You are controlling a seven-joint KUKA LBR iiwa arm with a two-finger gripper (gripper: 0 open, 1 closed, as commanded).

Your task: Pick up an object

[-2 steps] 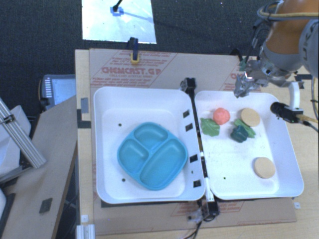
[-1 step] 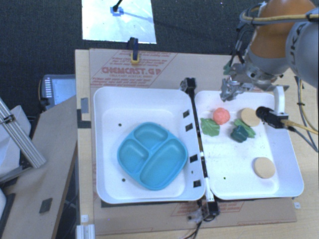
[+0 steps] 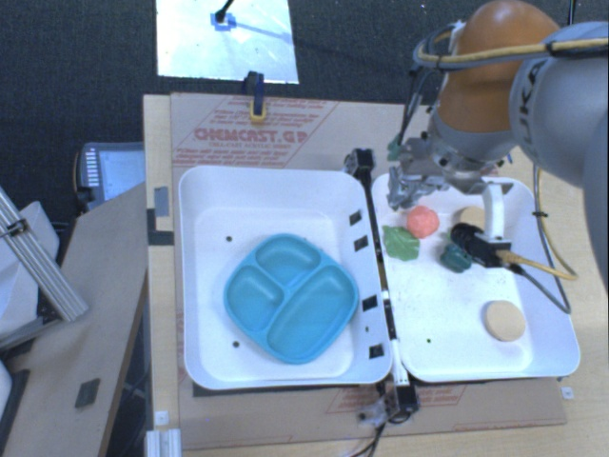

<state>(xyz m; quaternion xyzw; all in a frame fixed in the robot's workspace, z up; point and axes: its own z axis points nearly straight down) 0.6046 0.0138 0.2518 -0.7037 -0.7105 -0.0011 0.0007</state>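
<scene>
My gripper hangs over the back left corner of the right bin, its fingers apart and nothing between them. Just in front of it and to the right lies a pink-orange ball. A green lump rests by the bin's left wall. A dark teal object lies in the middle. A tan round piece sits near the front right. A beige item is partly hidden behind the arm's white bracket.
The left bin holds a blue divided plate. A black hinge strip runs between the two bins. A yellow cable trails across the right bin's right side. The arm's orange band looms over the bin's back.
</scene>
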